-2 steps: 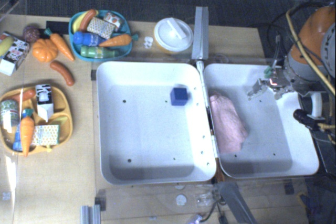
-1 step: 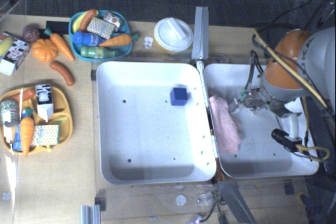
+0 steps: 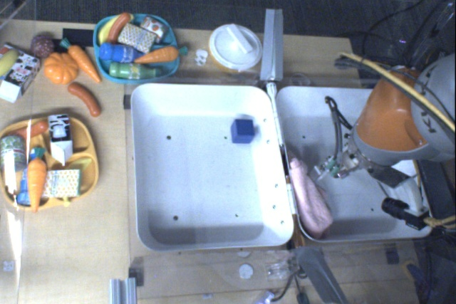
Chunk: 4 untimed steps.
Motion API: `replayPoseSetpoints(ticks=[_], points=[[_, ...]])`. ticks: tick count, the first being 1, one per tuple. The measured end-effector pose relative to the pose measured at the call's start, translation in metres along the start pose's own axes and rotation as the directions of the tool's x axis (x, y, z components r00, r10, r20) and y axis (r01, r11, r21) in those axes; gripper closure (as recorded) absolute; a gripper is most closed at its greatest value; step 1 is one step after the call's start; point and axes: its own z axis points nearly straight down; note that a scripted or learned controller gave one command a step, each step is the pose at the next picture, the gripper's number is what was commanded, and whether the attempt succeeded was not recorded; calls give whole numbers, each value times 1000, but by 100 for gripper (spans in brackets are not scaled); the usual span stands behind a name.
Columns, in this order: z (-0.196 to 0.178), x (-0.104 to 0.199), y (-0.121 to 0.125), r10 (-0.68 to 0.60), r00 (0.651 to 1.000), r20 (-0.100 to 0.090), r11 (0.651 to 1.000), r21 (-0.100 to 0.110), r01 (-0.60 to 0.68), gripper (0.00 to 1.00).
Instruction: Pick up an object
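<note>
Camera view: the hand (image 3: 329, 169) hangs low in the right bin (image 3: 370, 221), just beside the pink object (image 3: 310, 197) lying along the left wall (finger spread: cannot tell). Risk: a descent off-centre could pinch the wall or nudge the object away.

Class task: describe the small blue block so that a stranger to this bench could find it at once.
Two white bins sit side by side; take the left bin. The blue cube lies alone on its floor near the upper right corner, apart from the pink object in the right bin.
</note>
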Motion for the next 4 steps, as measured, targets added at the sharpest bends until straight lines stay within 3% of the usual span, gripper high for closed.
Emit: replayPoseSetpoints(ticks=[1, 2, 3, 4], points=[[-12, -1, 3, -1, 1000, 6, 1000, -8, 1, 100], [-13, -1, 3, 0, 1000, 6, 1000, -8, 0, 0], [2, -15, 44, 50, 999, -2, 999, 3, -50, 0], [-60, -39, -8, 21, 1000, -6, 1000, 11, -21, 0]])
